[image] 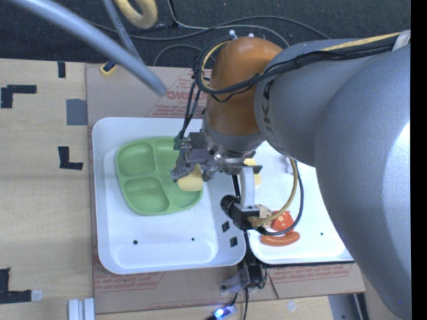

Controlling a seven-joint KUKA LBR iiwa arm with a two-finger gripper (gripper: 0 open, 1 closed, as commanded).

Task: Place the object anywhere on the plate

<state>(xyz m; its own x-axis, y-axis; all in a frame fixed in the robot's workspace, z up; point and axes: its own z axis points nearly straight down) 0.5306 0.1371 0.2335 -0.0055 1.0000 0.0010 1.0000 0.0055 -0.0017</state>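
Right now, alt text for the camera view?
The pincer hangs over the right edge of a green divided plate in the left bin, a pale yellow object at its tip. A red object lies in the right bin.

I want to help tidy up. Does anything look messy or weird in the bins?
Nothing looks spilled or broken. The green divided plate sits flat in the left bin, with a pale yellow object at its right edge under the gripper. A red object lies in the right bin.

Hand (190, 169) over green plate (143, 172), beside yellow object (191, 183).
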